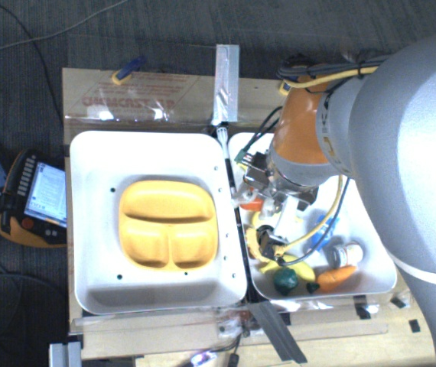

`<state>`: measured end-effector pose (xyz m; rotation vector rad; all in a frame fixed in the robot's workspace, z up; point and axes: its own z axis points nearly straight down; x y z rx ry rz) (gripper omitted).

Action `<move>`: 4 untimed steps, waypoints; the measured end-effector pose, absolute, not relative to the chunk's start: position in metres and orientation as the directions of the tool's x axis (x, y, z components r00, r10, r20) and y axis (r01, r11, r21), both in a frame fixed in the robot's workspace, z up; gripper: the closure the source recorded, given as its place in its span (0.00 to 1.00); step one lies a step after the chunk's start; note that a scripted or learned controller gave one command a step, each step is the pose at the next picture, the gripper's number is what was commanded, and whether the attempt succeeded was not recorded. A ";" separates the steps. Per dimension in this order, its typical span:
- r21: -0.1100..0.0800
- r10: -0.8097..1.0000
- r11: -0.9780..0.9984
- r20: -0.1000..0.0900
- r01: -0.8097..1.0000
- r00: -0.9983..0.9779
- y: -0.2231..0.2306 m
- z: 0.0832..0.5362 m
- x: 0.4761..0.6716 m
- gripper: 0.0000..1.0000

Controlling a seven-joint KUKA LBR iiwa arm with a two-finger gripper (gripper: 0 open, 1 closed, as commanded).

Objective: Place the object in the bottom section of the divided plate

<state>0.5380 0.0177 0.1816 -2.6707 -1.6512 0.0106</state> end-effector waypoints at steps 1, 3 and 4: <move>-0.006 0.899 -0.437 -0.004 0.899 0.437 0.070 0.191 0.483 1.00; -0.004 0.985 -0.173 -0.004 0.985 0.173 0.087 0.241 0.545 1.00; -0.004 0.952 -0.306 -0.005 0.952 0.306 0.073 0.205 0.603 1.00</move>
